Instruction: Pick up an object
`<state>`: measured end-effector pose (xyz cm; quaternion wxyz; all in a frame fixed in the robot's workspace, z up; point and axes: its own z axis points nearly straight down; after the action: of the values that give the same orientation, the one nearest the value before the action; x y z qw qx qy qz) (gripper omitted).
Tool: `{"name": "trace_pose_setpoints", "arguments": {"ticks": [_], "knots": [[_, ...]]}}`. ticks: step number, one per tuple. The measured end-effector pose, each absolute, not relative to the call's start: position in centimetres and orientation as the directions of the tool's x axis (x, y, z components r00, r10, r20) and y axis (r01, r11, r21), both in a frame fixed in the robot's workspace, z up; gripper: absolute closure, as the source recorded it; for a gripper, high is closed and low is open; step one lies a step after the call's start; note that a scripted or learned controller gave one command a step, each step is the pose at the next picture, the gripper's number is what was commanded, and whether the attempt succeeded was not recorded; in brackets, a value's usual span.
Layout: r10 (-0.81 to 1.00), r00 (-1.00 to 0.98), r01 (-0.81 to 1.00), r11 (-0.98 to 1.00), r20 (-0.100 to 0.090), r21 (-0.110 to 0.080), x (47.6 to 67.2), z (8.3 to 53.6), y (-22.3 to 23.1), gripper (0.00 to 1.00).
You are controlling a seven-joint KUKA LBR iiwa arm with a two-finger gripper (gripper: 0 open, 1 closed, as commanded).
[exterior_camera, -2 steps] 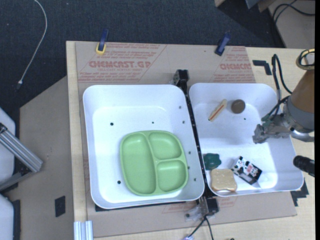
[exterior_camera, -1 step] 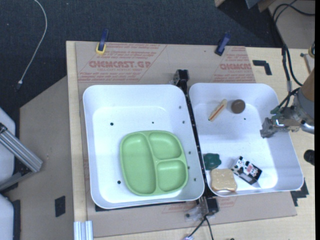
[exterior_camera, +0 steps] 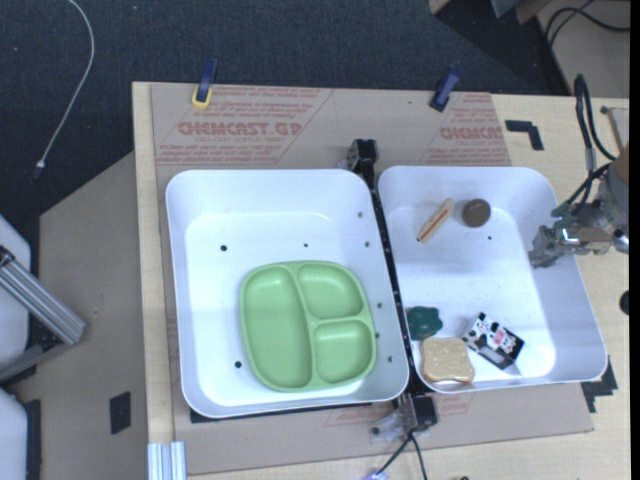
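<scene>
The right bin [exterior_camera: 560, 318] holds several small objects. A tan stick [exterior_camera: 434, 220] and a round brown piece [exterior_camera: 476, 212] lie near its far wall. Along its near edge sit a small dark green lump [exterior_camera: 424, 320], a tan bread-like slab [exterior_camera: 446, 361] and a black, white and red packet [exterior_camera: 495, 340]. My gripper [exterior_camera: 548, 247] hangs at the right bin's right rim, well apart from all of these objects, with nothing visibly in it.
The left bin [exterior_camera: 200, 218] carries a light green divided plate [exterior_camera: 305, 323]. A black clamp [exterior_camera: 362, 155] sits at the far end of the seam between the bins. Blue clips [exterior_camera: 445, 88] pin the cardboard at the back. Cables [exterior_camera: 590, 128] hang at the right.
</scene>
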<state>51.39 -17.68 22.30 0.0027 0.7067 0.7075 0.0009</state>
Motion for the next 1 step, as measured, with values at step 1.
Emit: {"name": "trace_pose_setpoints", "arguments": {"ticks": [1], "knots": [[1.0, -0.007, 1.0, 0.007, 0.001, 0.004, 52.18, 23.34, -12.25, 1.0]]}}
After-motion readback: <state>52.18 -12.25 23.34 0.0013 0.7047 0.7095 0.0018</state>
